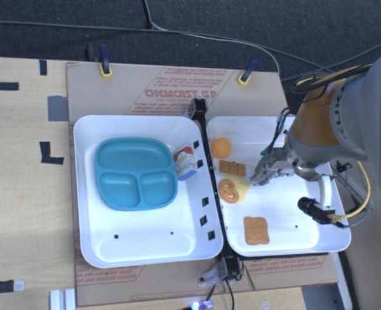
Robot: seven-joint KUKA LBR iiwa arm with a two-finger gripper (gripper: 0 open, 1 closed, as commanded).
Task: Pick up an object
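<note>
The hand (263, 173) hovers in approach; its grip state cannot be told. The pretzel (228, 190) lies just beside it: descend and grasp.

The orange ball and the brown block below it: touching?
Apart. The camera view shows white bin floor between the orange ball and the brown block.
</note>
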